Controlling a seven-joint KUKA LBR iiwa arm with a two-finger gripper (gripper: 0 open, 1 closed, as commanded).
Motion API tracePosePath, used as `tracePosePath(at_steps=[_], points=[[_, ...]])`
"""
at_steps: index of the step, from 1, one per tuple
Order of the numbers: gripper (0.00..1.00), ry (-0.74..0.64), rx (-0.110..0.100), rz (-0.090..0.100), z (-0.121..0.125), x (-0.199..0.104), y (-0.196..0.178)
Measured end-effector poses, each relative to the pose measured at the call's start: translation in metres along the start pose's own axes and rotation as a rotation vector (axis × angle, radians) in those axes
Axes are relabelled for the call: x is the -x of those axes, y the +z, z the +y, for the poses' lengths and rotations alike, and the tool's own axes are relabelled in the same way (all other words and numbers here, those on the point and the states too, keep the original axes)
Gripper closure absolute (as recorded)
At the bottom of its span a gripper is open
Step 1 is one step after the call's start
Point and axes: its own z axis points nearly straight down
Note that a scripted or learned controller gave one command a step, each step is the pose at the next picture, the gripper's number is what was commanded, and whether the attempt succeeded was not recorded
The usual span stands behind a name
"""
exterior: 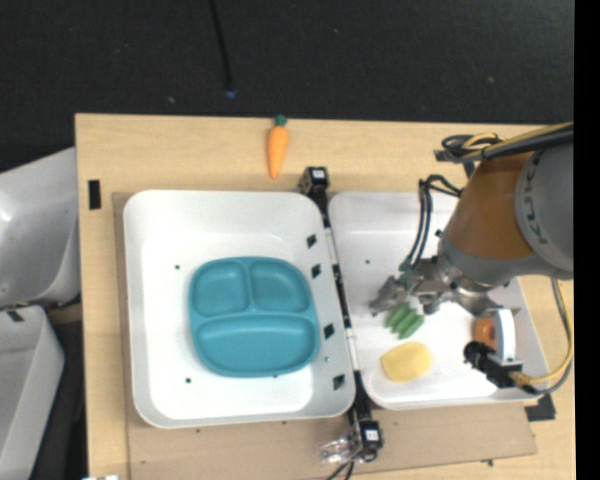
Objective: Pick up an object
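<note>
The end effector (pixel 408 298) is hanging low in the right bin (pixel 380 218), right above a green object (pixel 404 320) near the bin's middle; I cannot tell its state. A yellow object (pixel 406 362) is lying toward the bin's front edge. A teal plate (pixel 252 315) is sitting in the left bin (pixel 150 228). A carrot (pixel 277 148) is resting on the table's (pixel 180 138) back edge. Nothing looks lifted yet, so the grasp and lift are still ahead.

A single fixed camera looks down from above at a slant on the desk (pixel 180 448), far enough back to take in both white bins: the left bin (pixel 150 258) and the right bin (pixel 370 228). The arm (pixel 500 218) enters from the frame's right side.
</note>
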Motion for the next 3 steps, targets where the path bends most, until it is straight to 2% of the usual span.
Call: tracePosePath(at_steps=[1, 2, 3], points=[[1.00, 0.006, 0.007, 0.000, 0.002, 0.001, -0.014], [1.00, 0.006, 0.011, -0.002, 0.003, 0.010, -0.061], [1.00, -0.004, 0.014, -0.002, 0.004, 0.011, -0.126]])
